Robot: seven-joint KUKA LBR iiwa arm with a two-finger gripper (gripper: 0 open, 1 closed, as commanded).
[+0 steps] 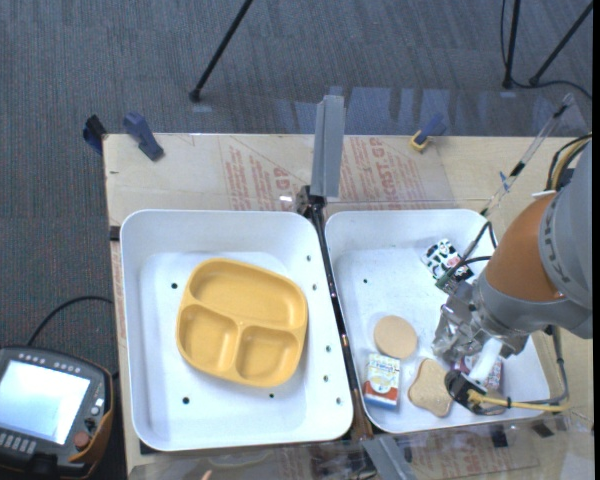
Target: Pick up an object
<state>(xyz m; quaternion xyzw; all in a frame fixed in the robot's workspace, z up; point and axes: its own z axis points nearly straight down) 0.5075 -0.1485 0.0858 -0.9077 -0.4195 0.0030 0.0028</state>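
Pincer [467, 360] is low over the right bin [400, 230], near its front right corner; can't tell its state from this angle. Closest object: tan toast-shaped slice [430, 388], flat on the bin floor, just left of and below the pincer, possibly touching. Round tan cookie-like disc [395, 336] lies left of the pincer, apart from it. Small carton [383, 381], boxy, printed yellow, red and white, sits just left of the slice. Black-and-white patterned item [440, 257] is further back, beside the arm. Left bin [145, 248] holds a yellow three-compartment plate [242, 321], smooth plastic, rounded corners. Bins sit on a cardboard-covered tabletop [230, 168].
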